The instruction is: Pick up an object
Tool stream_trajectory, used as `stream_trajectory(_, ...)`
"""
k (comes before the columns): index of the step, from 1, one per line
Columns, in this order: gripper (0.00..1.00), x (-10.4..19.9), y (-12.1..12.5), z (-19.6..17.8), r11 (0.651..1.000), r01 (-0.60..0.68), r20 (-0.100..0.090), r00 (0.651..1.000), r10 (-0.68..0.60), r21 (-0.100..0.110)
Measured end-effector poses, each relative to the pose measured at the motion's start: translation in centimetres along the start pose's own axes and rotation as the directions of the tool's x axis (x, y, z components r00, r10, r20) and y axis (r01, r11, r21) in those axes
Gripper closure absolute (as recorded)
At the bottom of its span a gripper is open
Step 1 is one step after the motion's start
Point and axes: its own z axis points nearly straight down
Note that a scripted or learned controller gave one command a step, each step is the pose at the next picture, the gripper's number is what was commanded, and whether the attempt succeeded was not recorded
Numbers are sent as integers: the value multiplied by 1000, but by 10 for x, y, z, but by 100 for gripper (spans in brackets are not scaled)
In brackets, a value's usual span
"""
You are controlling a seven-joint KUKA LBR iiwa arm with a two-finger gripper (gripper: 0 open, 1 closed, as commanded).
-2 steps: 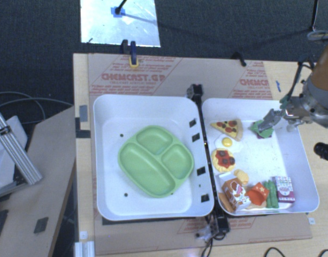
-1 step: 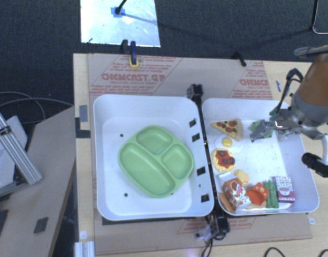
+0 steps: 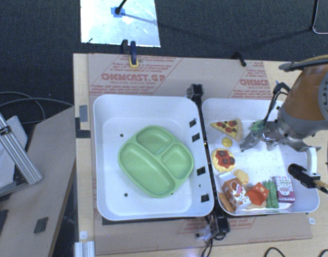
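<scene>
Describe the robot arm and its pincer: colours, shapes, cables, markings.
The arm is thick and rounded, with a broad orange band and grey casing below it toward the wrist. A thin dark cable loops beside it near the wrist. The pincer is a small grey metal piece tapering to slim fingers. No markings are legible on either.

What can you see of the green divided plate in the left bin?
The pale green plastic divided plate is a rounded, shallow tray with three compartments: one long section along its left side and two smaller ones on the right, split by raised ridges. It lies flat, turned at a slant, roughly central on the floor of the left white bin. Nothing sits in it or touches it besides the bin floor. Its surface looks smooth and slightly glossy.
</scene>
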Motion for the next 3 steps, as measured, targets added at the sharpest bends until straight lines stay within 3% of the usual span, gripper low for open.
stream_trajectory(1,0,1,0,38,1000,-1,0,1000,1,-1)
stream_trajectory(2,100,0,2,25,1000,-1,2,1000,1,-6)
stream_trajectory(3,100,2,11,-37,1000,4,3,1000,-4,-11)
